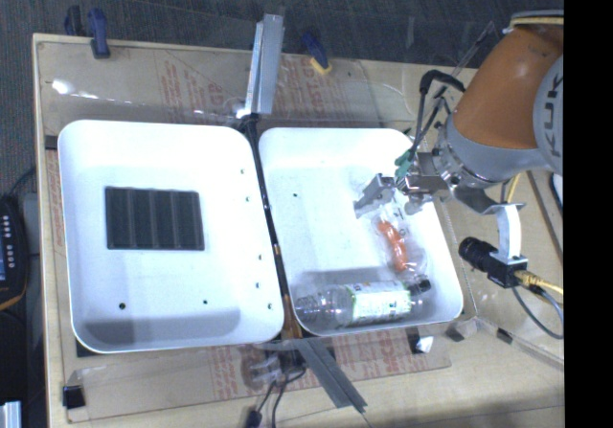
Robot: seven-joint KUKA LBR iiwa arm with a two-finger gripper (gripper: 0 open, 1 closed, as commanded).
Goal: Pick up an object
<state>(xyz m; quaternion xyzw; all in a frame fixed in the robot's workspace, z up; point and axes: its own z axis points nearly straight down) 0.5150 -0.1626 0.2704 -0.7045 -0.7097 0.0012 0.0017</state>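
Orange object (395,241) just below fingers (375,196)

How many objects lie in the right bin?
2: a clear plastic bottle on its side along the near wall of the right bin, and an orange object just below the gripper. The arm may hide more.

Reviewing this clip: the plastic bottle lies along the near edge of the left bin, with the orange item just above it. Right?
Not quite. The camera view shows the plastic bottle lying along the near edge of the right bin, not the left bin. The orange item does sit just above it.
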